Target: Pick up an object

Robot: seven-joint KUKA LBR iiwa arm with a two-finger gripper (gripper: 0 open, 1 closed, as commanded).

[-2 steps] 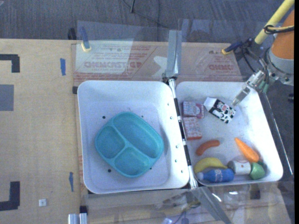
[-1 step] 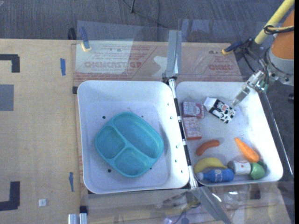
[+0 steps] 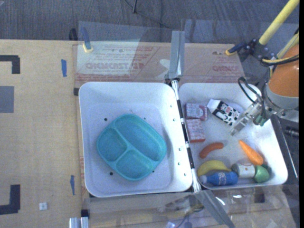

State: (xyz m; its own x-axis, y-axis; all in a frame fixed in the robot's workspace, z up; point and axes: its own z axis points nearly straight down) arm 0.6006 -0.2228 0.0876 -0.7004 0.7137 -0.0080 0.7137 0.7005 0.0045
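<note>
Clutter packs the right bin (image 3: 280, 148): carrot (image 3: 251, 152), sausage (image 3: 211, 149), banana (image 3: 213, 166), bottle (image 3: 220, 178), carton (image 3: 224, 112). Hand (image 3: 241, 124) hovers over it, fingers slightly apart, holding nothing. Left bin (image 3: 95, 99) has a teal plate (image 3: 131, 147).

— Where do we look from?
— From above the bench (image 3: 38, 127), at a slant, far enough to take in both bins.
— And the arm?
— It enters at our right.

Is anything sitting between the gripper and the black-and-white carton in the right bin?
Nothing visible. The gripper hangs in the right bin, beside the black-and-white carton, with bare bin floor between them. The carrot and sausage lie nearer the camera, off that line.
</note>
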